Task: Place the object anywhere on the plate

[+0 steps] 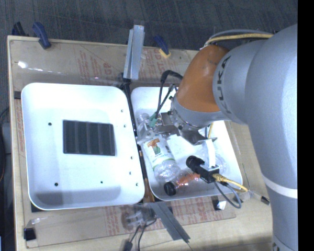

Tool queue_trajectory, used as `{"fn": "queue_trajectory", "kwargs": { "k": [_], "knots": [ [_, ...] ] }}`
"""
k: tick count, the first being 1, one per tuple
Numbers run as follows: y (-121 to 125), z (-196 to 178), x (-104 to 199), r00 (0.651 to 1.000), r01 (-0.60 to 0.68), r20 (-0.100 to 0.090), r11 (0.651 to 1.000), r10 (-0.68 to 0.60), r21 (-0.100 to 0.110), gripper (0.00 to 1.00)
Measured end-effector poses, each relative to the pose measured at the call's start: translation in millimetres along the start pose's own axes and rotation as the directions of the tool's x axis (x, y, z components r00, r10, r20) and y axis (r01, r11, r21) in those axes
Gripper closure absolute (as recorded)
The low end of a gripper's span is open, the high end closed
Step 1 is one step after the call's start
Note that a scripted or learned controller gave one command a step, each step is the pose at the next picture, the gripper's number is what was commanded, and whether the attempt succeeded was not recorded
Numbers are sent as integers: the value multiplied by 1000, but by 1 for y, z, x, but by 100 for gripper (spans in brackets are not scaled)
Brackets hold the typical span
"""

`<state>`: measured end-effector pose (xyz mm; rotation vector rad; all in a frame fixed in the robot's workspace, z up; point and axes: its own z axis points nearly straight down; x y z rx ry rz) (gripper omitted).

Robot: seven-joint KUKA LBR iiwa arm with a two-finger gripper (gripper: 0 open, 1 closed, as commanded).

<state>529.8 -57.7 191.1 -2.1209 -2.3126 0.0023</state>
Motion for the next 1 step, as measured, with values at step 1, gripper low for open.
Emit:
{"fn": "queue_trajectory", "kwargs": {
  "k": [1],
  "knots": [
    [34, 0, 51, 925, 379, 3, 925, -379, -3, 100]
  ]
}}
